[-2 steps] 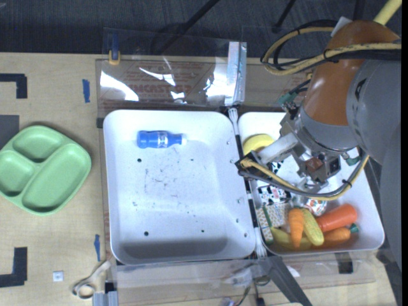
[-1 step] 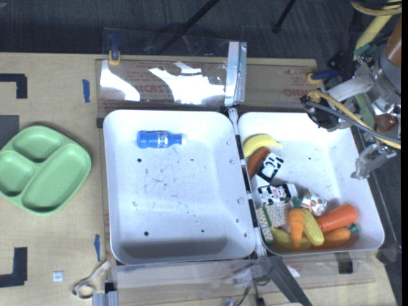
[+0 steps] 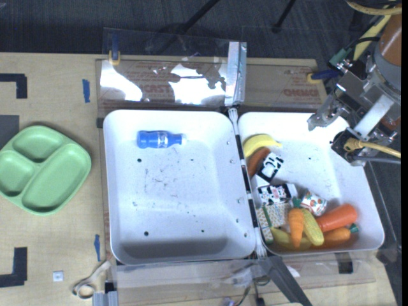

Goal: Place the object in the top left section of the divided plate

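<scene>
Wooden bench (image 3: 51, 75), green divided plate (image 3: 43, 169) at left edge, gripper (image 3: 322, 118) state unclear.

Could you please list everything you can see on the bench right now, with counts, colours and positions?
Shallow white plastic bins: two, white, side by side at the bench's middle.
Small blue plastic bottle: one, blue, lying on its side in the left bin's upper left.
Green divided plate: one, light green, three sections, on the wooden bench left of the bins.
Yellow toy banana: one, yellow, upper left of the right bin.
Orange toy carrots: at least two, orange, in the right bin's lower part, within a pile of mixed toy food and small patterned boxes.
Clear plastic sheet: one, transparent, behind the left bin.
Grey arm's hand: one, metallic, above the right bin's upper right corner.
</scene>
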Action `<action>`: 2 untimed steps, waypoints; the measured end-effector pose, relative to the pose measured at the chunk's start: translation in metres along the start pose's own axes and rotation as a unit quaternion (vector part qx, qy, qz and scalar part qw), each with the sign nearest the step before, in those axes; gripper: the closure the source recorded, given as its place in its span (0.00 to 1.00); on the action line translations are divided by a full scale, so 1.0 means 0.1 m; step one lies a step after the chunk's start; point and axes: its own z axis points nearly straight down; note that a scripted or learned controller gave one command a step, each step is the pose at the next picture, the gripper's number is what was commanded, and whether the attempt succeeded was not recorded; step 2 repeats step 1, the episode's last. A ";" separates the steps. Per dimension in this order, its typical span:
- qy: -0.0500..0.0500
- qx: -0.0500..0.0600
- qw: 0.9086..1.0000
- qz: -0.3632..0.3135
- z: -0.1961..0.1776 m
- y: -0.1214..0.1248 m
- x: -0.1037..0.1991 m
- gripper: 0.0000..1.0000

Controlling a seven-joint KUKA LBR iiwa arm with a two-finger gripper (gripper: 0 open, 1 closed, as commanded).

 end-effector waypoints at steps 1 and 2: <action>0.000 0.000 0.998 0.064 0.21 0.08 -0.07 0.00; 0.000 0.000 0.998 0.064 0.21 0.08 -0.07 0.00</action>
